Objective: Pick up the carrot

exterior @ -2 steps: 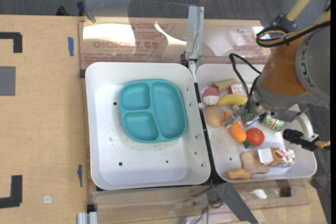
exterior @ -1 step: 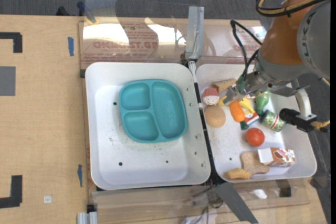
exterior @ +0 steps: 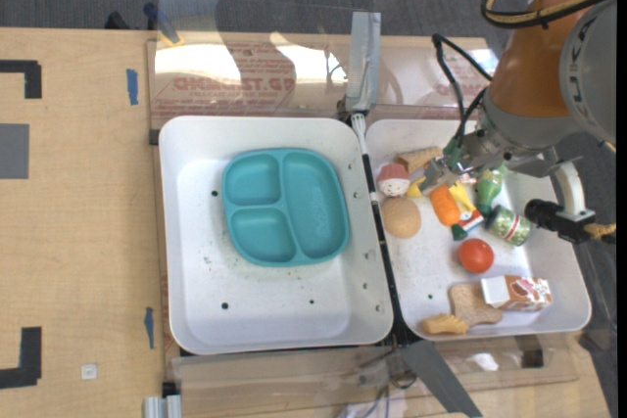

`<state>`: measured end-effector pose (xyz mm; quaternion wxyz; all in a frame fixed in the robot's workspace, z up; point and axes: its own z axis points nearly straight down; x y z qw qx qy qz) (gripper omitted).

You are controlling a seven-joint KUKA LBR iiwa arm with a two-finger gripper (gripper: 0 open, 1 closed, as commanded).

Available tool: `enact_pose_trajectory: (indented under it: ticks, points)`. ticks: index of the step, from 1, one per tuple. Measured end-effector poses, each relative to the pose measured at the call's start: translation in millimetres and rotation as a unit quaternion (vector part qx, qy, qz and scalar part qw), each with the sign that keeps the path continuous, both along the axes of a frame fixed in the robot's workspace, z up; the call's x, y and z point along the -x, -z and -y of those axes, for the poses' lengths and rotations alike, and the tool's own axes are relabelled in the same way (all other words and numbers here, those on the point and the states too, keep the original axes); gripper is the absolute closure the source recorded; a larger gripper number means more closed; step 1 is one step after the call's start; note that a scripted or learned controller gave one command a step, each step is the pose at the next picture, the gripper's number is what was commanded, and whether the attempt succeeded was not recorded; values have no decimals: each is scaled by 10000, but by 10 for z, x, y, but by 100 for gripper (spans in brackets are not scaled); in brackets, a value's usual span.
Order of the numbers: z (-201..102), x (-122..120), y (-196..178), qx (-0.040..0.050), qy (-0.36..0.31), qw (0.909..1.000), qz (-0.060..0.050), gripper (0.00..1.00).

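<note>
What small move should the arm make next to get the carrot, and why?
Probably a short drop straight down onto the carrot. The gripper sits just above the carrot's upper end in the right bin, and the carrot lies on the bin floor, not between the fingers. A green can and a tomato lie close by, so the descent should stay narrow.

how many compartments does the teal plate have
3. The teal plastic divided plate in the left white bin has two smaller compartments, upper left and lower left, and one long compartment on its right.
</note>
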<state>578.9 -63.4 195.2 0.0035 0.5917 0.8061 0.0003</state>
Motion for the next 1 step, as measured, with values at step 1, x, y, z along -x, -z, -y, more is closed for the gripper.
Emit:
enact_pose_trajectory:
  ticks: [1]
  points:
    - [-545,583,-151,-31,295,9996,-32,100]
